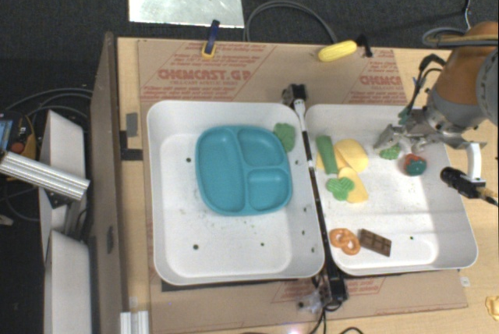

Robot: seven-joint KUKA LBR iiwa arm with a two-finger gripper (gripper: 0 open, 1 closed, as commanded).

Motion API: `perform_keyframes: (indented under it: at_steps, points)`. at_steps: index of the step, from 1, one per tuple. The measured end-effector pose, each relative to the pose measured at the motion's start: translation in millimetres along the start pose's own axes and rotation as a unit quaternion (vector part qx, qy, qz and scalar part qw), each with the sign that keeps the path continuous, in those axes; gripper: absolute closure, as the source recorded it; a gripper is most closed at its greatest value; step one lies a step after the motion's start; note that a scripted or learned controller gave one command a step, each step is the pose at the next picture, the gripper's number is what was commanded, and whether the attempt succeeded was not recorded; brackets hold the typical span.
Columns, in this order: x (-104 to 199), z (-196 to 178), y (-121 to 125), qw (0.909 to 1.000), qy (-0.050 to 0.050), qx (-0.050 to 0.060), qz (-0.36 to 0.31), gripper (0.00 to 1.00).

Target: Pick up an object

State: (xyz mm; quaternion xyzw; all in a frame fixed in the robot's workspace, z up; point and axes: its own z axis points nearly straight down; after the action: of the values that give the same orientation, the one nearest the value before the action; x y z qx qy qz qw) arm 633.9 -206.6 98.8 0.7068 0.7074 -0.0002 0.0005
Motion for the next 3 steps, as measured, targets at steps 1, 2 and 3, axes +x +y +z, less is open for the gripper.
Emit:
perform_keyframes:
  at_steps: [1, 2, 3]
  points:
    - [0, -12, 3, 1.0000, 0.000, -0.003, -0.001, 1.00]
    - [0, -11, 2, 1.0000, 0.000, -0.003, -0.001, 0.00]
    - [13, 15, 15, 1.0000, 0.000, -0.001, -0.002, 0.00]
